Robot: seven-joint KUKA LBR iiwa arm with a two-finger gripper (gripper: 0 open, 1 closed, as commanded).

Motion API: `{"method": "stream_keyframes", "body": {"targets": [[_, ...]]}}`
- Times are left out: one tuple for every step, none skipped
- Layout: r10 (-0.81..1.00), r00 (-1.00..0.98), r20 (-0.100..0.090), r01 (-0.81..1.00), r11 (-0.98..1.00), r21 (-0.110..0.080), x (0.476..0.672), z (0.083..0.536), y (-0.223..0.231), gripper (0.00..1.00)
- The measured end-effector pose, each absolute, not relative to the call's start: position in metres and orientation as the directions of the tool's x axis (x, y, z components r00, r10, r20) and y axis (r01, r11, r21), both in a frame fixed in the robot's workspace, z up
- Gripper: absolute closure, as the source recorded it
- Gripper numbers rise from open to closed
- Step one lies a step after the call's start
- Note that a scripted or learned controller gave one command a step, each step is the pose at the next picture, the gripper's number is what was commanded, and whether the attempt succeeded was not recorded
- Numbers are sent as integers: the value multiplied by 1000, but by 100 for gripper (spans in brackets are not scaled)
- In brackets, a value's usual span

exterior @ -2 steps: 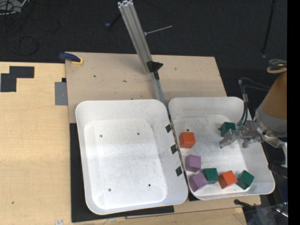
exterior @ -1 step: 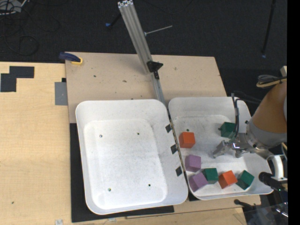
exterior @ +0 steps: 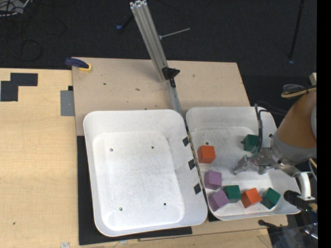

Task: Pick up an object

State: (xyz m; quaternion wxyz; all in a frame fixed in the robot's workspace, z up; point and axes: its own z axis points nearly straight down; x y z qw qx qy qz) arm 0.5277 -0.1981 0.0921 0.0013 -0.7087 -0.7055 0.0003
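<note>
Taking the right bin point(exterior: 227, 119) as landmark, 5 blocks cluster along its near edge. Our gripper point(exterior: 247, 164), fingers parted and grasping nothing, hangs mid-bin. The orange block point(exterior: 206, 153) lies to its left, the green block point(exterior: 252, 142) just beyond, nearest of all.

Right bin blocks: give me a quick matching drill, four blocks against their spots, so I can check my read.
Things:
1. orange block
2. green block
3. purple block
4. green block by corner

Places:
A. near-right corner of the right bin
B. beside the divider, alone
C. near edge, leftmost
D. behind the gripper

Pairs: 1-B, 2-D, 3-C, 4-A
</note>
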Motion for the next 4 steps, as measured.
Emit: {"method": "stream_keyframes", "body": {"targets": [[1000,12,3,1000,-12,-4,527,102,-199,100],[1000,0,-1,1000,0,3,527,165,-200,100],[1000,-1,-1,1000,1,4,528,218,-201,100],[1000,-4,3,1000,4,-3,542,209,-154,100]]}}
